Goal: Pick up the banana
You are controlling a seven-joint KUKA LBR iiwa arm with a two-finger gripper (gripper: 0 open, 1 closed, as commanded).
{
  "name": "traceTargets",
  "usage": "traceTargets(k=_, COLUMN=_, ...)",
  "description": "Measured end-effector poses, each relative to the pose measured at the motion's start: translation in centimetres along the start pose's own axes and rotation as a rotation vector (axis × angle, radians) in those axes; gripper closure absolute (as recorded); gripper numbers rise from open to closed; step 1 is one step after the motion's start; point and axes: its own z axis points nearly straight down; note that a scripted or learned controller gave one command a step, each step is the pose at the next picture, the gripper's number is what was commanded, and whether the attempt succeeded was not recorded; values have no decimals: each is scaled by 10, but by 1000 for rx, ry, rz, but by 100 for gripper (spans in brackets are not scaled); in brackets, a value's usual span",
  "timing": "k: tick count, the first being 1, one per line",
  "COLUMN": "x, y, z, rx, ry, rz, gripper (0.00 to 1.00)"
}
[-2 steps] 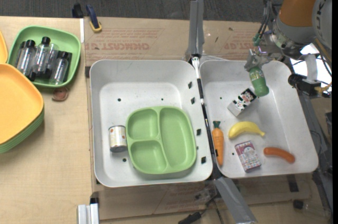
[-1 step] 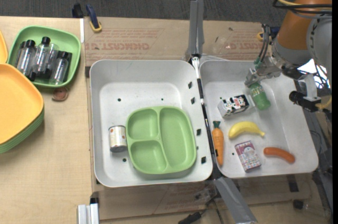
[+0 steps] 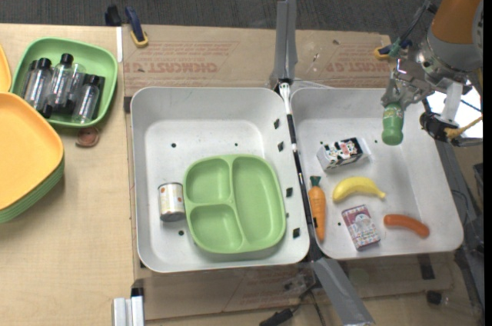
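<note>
The yellow banana lies in the middle of the right bin, curved side up. My gripper hangs over the bin's far right part, well above and behind the banana. A small green bottle is upright between its fingers, and the gripper is shut on the bottle's top. The banana is apart from the gripper, with nothing touching it.
Also in the right bin are a black-and-white box, a carrot, a pink card box and a red sausage. The left bin holds a green divided plate and a tin can. Further left on the bench are a green tray of bottles and orange plates.
</note>
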Motion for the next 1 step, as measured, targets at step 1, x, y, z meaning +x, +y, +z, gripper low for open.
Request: traceTargets(k=1, x=-7, y=-32, z=26, rx=3, ry=1, rz=-286, gripper=100)
